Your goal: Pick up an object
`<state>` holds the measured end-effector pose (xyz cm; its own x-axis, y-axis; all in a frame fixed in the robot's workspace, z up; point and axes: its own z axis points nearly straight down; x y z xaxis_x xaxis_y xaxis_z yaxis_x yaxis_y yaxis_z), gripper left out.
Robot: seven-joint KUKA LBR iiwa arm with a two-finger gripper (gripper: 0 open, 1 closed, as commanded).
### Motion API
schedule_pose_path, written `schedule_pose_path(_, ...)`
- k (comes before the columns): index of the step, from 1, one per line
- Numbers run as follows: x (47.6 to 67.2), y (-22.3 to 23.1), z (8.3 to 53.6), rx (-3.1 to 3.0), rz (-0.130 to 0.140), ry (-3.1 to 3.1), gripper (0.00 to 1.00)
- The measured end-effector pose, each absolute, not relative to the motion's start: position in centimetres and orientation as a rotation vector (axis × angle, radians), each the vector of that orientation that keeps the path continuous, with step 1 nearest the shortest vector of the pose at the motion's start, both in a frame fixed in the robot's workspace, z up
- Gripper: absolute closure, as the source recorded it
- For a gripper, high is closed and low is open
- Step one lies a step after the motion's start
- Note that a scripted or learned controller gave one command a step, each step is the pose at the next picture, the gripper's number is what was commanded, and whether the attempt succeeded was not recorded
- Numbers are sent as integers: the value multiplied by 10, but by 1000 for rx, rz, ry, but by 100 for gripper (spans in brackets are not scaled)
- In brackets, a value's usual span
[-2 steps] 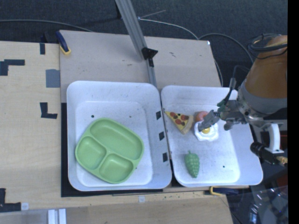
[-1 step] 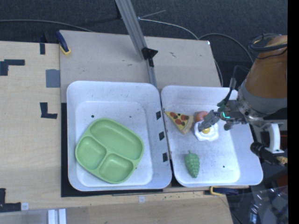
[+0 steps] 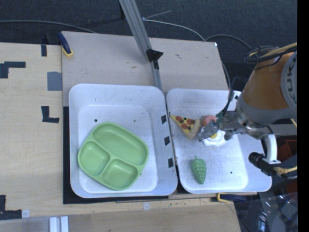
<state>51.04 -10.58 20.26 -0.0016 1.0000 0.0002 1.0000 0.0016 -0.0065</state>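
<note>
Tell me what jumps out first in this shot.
The bright green divided plate dominates the left bin, lying flat near its front. In the right bin, the grey arm with its orange band reaches in from the right, its pincer down among small items: a pizza slice toy just left of it and something white beneath it. A green bumpy fruit toy lies apart, nearer the front.

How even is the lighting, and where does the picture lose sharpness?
Camera view: soft, even light on both bins, faint shadows under the green plate; no strong glare; pizza slice and green grapes fairly sharp; gripper area is blurred, small details unclear.
</note>
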Motion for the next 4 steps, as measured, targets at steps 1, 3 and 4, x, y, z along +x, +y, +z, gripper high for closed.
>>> schedule_pose_path(1,502,-106,156,-2216,8,-2218,0)
schedule_pose_path(3,505,-101,107,-2216,3,-2220,100)
schedule_pose_path(4,511,-98,168,-2222,-4,-2226,100)
